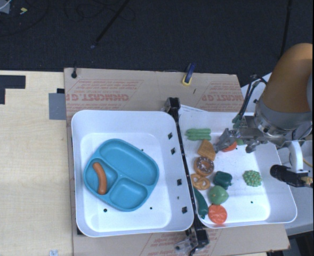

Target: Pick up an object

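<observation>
— Grey and orange, that's my arm (287,89) coming in from the right, wrist low over the right bin (276,209).

— Where are the jaws?

— I see the gripper (227,141) near the bin's upper middle, right beside a small red-orange piece (230,148). From this slanted view I cannot tell how far the jaws stand apart, nor whether anything sits between them.

— What lies in that bin?

— Toy food, mostly along its left side. I count a green bean pod (198,134) at the top, an orange wedge (206,149) below it, a chocolate doughnut (203,166) touching a pretzel (200,182), then a dark green pepper (222,178), a green round fruit (218,195) and a red tomato (217,214) at the bottom. A bumpy green cluster (252,178) sits apart, toward the right.

— And the left bin?

— I see the left bin (85,127) holding a blue divided plate (133,167), with an orange sausage (99,177) in its left compartment. Both bins rest on brown cardboard (119,89) over the bench (23,169).
</observation>
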Robot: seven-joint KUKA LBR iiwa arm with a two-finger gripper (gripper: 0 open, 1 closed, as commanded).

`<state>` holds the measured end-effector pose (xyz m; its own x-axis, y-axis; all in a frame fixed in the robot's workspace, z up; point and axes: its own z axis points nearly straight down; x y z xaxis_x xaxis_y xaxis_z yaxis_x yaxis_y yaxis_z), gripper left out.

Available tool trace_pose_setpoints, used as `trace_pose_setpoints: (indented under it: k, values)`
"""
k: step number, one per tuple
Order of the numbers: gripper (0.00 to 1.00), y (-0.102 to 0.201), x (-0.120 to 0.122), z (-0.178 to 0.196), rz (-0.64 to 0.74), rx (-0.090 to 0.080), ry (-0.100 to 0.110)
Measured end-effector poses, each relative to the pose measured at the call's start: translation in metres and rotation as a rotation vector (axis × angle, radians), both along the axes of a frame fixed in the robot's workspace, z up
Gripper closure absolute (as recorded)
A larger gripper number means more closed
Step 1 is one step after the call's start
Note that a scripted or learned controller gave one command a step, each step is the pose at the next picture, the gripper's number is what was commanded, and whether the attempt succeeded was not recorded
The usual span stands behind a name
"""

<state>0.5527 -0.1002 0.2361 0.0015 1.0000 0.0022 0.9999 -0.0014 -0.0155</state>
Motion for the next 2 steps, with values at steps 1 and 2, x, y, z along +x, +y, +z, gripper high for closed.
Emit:
trace_pose_setpoints:
  k: [1, 2]
  values:
    - [0.00, 0.000, 0.002, 0.007, 0.002, -0.001, -0.012]
    - [0.00, -0.003, 0.010, -0.043, 0.002, -0.001, -0.009]
